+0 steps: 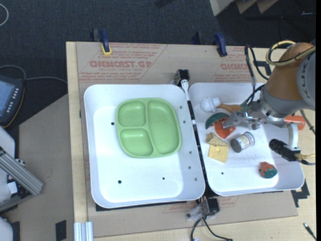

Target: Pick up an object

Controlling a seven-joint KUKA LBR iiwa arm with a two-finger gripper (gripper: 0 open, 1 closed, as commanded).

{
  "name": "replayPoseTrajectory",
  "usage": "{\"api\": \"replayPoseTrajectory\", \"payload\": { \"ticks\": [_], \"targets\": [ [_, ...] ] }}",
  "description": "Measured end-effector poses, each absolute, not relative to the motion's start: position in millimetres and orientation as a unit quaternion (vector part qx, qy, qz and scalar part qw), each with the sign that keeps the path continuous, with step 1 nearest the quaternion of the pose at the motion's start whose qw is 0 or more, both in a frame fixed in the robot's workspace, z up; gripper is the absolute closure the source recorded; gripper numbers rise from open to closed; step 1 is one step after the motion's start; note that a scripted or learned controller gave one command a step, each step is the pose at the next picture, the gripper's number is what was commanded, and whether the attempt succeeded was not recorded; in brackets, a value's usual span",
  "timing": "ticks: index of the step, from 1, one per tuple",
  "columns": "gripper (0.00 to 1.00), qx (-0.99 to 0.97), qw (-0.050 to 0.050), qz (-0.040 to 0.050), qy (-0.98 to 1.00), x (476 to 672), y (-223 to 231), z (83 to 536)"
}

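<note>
Likely target: red-and-teal object point(221, 125), in the right bin point(251, 184), upper-left part, close to the divider between the bins. The gripper point(234, 118) sits low at the object's right edge, touching or nearly touching it; exact contact is unclear. Whether the gripper is open or closed cannot be told from this angle, and nothing is visibly lifted.

Neighbours are tight. A white bulb-shaped piece point(209, 104) lies just above the target, two yellow blocks point(217, 147) just below, and a small jar point(242, 142) on its side just below the gripper. A teal-and-orange ball point(268, 170) lies well apart, near the bin's lower right. The left bin point(110, 177) holds a green divided plate point(149, 127), not involved. The arm point(287, 84) comes in from the right, over the right bin's upper edge.

Step, as a judgement: end of approach or the grasp attempt itself, lift not yet done. The next move calls for a firm close around the red-and-teal object, then a straight vertical lift. The object looks irregular, so a slip is plausible. The jar and yellow blocks are close enough to be nudged.
</note>
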State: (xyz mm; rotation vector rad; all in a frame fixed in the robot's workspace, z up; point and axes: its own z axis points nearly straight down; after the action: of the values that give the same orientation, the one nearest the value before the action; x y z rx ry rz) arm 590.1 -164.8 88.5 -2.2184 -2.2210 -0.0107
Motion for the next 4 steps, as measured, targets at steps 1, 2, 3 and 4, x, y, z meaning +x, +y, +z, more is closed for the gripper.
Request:
{"api": "replayPoseTrajectory", "payload": {
  "ticks": [1, 2, 3, 4],
  "targets": [
    [1.00, -0.706, -0.006, -0.0064, -0.708, 593.8, -166, 105],
    [1.00, -0.707, -0.003, -0.0008, -0.707, 594.0, -177, 159],
    [1.00, -0.707, -0.004, -0.0015, -0.707, 598.5, -181, 203],
    [1.00, -0.707, -0.002, -0.0010, -0.707, 599.4, -181, 226]
  ]
}}
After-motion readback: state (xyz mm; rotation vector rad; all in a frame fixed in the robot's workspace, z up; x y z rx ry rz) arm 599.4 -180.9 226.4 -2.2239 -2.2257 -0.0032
